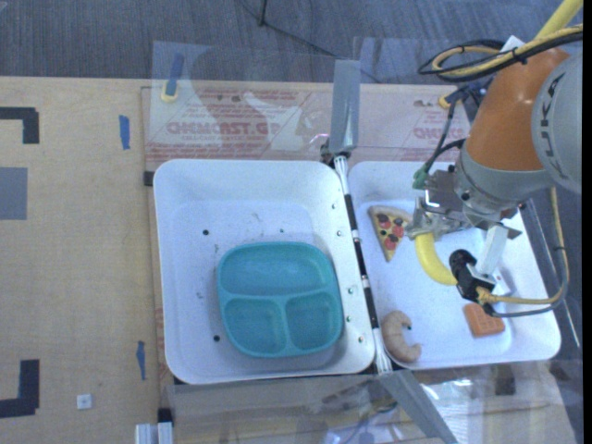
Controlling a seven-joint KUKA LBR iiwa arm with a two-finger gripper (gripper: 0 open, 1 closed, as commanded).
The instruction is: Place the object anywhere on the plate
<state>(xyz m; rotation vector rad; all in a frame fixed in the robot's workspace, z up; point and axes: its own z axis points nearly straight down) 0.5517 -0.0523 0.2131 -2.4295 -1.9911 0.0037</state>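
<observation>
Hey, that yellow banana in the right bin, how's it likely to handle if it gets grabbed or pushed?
The banana looks like a smooth toy, so probably stiff and light. Its curved, rounded body may pivot or slip if pinched off-centre. It lies partly under the arm, by the pizza slice, so a push might nudge that.

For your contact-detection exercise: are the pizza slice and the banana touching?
Apart. The camera view shows a strip of white bin floor between the pizza slice and the banana.

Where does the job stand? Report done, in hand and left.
Done: nothing lies on the teal plate in the left bin. In hand: the gripper sits over the banana in the right bin. Left: grasp an object and carry it to the plate.
</observation>
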